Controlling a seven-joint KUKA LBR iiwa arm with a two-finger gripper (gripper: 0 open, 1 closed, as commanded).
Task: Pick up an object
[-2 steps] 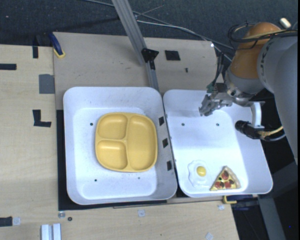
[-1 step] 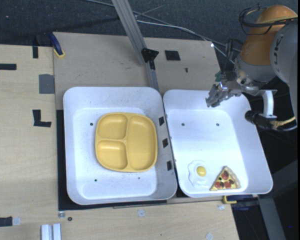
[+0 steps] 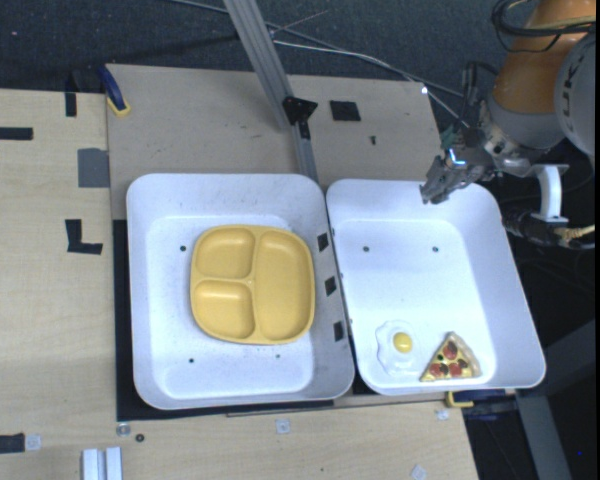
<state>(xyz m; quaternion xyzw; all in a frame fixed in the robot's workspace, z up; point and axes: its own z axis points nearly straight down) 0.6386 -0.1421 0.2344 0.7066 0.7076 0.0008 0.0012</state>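
Camera view: hovering hand (image 3: 438,190), grip state unreadable; needing descending squarely over fried egg (image 3: 396,344) far below-left, beside pizza slice (image 3: 451,359).

This is a robotics lab, not a home. A plywood bench (image 3: 220,118) marked with black tape carries two white bins (image 3: 150,268), an industrial arm (image 3: 540,68) with trailing cables leans in, a metal camera pole (image 3: 260,38) rises behind, and the food is toy: a plastic egg (image 3: 396,344) and pizza slice (image 3: 450,360).
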